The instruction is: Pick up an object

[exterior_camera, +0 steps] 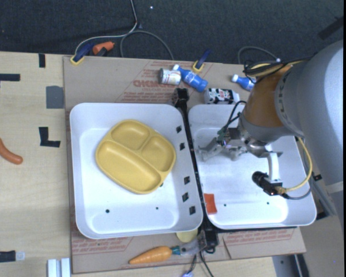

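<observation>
Tool sits low in right bin by its left wall, near the divider; can't tell its state. Yellow sectioned plate fills mid left bin, open floor along that bin's near edge. Small orange block lies at right bin's near-left corner, well apart from the tool.

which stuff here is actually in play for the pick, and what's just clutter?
In play:
- gripper, low in the right bin
- yellow divided plate in the left bin
- small orange piece in the right bin

Clutter, outside the bins:
- toy carrot
- toy sausage
- blue-and-white clamps
</observation>
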### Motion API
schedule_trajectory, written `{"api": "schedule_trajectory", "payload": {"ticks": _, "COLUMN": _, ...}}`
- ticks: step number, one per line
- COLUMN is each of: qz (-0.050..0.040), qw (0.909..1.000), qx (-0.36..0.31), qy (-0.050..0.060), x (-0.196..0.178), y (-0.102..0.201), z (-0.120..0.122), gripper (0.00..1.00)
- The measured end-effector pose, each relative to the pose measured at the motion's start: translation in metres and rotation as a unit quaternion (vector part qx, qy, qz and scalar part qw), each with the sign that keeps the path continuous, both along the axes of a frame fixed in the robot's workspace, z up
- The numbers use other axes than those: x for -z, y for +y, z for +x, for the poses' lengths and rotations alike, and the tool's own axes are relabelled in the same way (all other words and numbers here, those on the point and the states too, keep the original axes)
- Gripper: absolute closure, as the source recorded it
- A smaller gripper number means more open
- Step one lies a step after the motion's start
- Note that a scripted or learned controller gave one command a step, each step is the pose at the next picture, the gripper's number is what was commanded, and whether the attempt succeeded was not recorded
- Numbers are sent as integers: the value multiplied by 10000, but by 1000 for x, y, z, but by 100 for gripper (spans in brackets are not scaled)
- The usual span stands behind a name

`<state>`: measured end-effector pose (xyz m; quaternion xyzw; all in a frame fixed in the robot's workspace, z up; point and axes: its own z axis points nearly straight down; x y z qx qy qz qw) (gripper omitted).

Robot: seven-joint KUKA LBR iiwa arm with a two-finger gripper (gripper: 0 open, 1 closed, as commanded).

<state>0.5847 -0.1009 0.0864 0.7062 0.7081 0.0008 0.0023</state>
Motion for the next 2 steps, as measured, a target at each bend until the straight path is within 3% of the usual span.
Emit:
{"api": "schedule_trajectory", "payload": {"ticks": 1, "qz": -3, "qw": 10000, "qx": -3, "qy": -13, "x": 1, "y": -20, "z": 80, "gripper": 0}}
{"api": "schedule_trajectory", "payload": {"ticks": 2, "qz": -5, "qw": 10000, "qx": 7, "qy": 5, "x": 0, "y": 2, "z": 49, "gripper": 0}}
